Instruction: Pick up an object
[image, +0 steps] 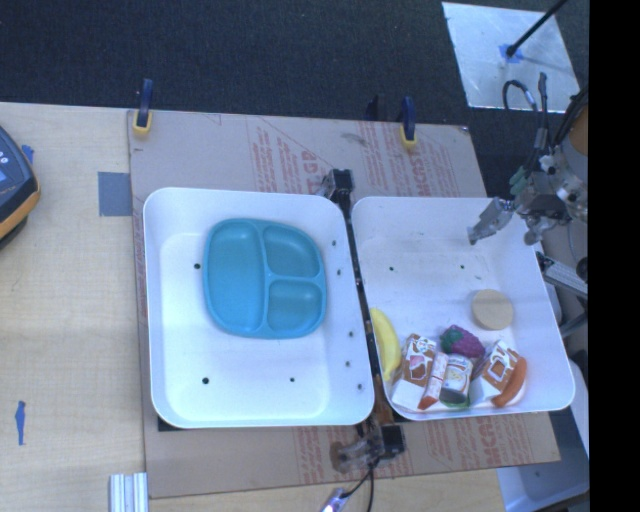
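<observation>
The end effector (510, 222) hovers over the right bin's (420, 230) upper right corner; whether it is apart or together cannot be told. Banana (384, 342), snack packets (440, 375), a purple item (462, 341), possibly a carrot (511, 382) and a tan disc (492, 309) crowd the bin's lower edge, well apart from it. A blue divided plate (265, 278) lies in the left bin (180, 380).

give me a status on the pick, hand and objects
Hand above right bin's far edge, nothing seen held. Toys clustered at near edge: banana, tan disc. Path unobstructed.

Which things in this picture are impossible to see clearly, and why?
- The tool, camera view: small and blurred, so open or shut is unclear.
- Arm behind it: cut off by the right edge.
- Packets in the right bin: print too small to read, and they overlap each other.
- Device on the bench: cut off by the left edge.
</observation>
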